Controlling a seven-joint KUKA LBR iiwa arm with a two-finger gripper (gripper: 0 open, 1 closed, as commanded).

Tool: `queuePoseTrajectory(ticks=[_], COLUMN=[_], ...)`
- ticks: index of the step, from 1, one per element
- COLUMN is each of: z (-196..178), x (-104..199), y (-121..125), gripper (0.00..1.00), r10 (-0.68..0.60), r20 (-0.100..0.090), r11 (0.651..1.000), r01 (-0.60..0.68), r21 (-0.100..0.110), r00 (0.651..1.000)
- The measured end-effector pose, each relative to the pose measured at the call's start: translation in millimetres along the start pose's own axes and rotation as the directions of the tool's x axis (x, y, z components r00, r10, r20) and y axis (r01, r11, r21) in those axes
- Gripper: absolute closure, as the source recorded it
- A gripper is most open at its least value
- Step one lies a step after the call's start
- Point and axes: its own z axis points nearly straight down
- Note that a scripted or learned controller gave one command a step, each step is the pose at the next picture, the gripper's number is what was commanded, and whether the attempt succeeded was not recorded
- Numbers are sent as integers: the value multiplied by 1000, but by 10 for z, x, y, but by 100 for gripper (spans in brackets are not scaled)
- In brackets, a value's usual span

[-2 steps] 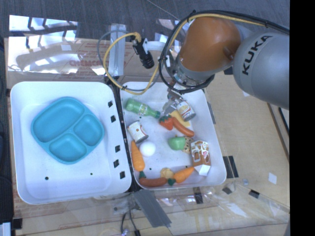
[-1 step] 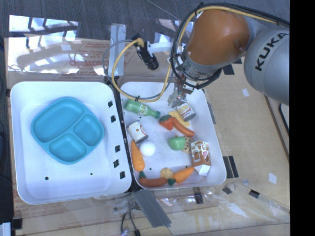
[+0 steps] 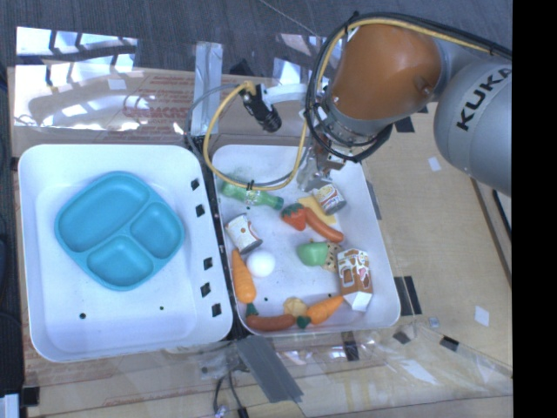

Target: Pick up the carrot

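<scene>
The arm hangs over the right bin, its gripper low near the bin's far side; whether it is open or closed, I cannot tell. The carrot lies well below the gripper, near the front wall, touching a small carton. Best approach: descend centred, closing across its narrow body.

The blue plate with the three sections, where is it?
The blue three-section plastic plate lies in the left white bin, toward its far-left part, across the divider from the right white bin that holds the toy food.
</scene>
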Motion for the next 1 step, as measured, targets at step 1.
queuePoseTrajectory(ticks=[1], z=[33], x=[-4], y=[-41], gripper=[100], r10=[-26], r20=[-4], r11=[1000], r01=[26], r21=[2], r00=[1000])
